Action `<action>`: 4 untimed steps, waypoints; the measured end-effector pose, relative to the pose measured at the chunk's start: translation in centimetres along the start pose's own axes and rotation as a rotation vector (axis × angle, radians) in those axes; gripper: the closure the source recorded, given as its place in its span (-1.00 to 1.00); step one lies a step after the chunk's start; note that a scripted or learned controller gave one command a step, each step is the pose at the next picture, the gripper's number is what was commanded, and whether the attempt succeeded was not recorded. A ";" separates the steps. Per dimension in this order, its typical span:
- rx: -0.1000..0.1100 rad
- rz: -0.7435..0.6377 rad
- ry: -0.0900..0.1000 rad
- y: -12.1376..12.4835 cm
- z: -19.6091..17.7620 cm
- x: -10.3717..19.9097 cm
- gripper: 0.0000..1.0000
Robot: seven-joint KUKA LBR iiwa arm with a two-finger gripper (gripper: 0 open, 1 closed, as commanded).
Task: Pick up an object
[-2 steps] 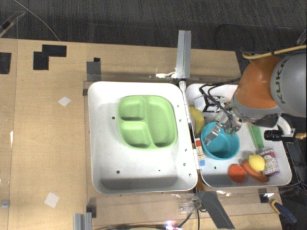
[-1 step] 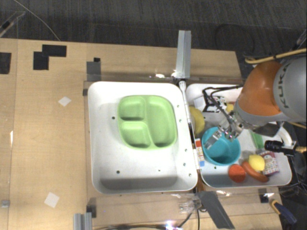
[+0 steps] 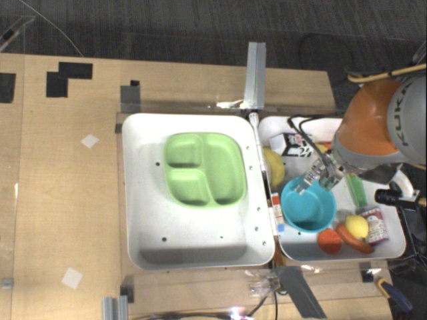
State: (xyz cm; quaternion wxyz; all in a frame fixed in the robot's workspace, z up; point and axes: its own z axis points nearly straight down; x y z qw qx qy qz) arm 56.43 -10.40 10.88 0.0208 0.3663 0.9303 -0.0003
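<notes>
**Gripper low over the blue bowl in the crowded right bin**

Here the wooden bench [image 3: 60, 199] carries two shallow white bins side by side. The left bin [image 3: 143, 199] holds one thing, a light green divided tray [image 3: 203, 169] with three compartments, lying flat near the bin's middle. The right bin [image 3: 393, 242] is crowded and partly covered by the arm [image 3: 373, 129], which comes in from the right; its orange band faces the camera, and on the grey shell beside it part of the maker's lettering reads "KU", the rest cut off at the edge.

Next in size, a blue bowl [image 3: 308, 209] sits upright against the right bin's left wall. Just behind it lies a yellow object [image 3: 273, 165], rounded, its far side hidden. In front of the bowl are an orange-red rounded item [image 3: 329, 240], a small yellow lemon-like piece [image 3: 357, 227] resting on an orange one, and a small packet [image 3: 377, 227] with print too blurred to read. A green stick-like item [image 3: 356, 191] lies beside the bowl's right rim. A black-and-white printed object [image 3: 293, 145] at the bin's back is also illegible.

The gripper [image 3: 315, 179] hangs at the bowl's far rim, touching or just above it. I cannot tell how far apart its tips stand, and nothing is visibly held.
</notes>
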 end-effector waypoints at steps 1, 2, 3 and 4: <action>0.000 -0.004 0.007 0.2 0.3 0.3 -1.00; 0.001 0.113 0.019 -0.9 1.5 1.7 -1.00; 0.013 0.269 0.023 0.4 1.8 0.5 -1.00; 0.007 0.271 -0.004 0.0 0.0 -0.6 1.00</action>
